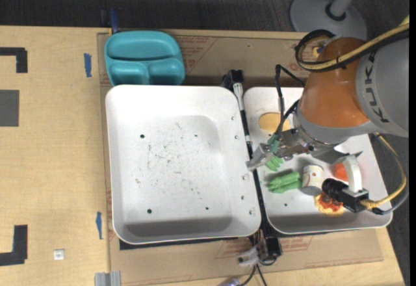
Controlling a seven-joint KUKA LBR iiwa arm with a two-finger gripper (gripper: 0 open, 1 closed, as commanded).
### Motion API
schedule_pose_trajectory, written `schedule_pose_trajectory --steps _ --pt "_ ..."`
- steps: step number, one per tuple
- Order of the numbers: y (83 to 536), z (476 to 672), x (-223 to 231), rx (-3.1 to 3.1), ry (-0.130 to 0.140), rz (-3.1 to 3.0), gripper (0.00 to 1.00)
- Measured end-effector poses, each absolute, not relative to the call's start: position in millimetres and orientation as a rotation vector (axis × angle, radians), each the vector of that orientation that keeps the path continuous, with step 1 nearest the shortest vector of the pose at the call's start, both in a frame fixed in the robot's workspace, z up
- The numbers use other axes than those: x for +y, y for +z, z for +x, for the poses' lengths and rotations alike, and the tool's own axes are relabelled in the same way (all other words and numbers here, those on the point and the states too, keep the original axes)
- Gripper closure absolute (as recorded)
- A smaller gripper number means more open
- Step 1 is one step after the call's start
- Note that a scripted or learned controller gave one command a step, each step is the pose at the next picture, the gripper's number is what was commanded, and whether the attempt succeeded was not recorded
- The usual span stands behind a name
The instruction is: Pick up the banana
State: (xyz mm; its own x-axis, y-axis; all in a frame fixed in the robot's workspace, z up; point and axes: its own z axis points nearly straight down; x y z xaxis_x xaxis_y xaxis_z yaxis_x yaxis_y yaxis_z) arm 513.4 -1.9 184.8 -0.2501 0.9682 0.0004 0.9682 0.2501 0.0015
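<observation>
The arm [338, 93] (orange-banded) reaches in low, gripper [270, 155] leftward.

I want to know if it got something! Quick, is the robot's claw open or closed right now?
Gripper: low in the right bin, above a green toy; open or closed cannot be told.

Looks like a robotics lab from my end: KUKA arm [364, 77] over two white bins [175, 161] on a cardboard-topped bench [52, 168], black tape markers left, loose cabling, grey carpet on the far side.
</observation>
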Motion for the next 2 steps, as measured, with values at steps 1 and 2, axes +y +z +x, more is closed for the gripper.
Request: schedule_pose_trajectory --steps 1,2 --pt "184 478.9 82 2.388 -0.002 2.046 0.0" --pt "90 479.1 134 2.527 0.002 1.868 0.0"
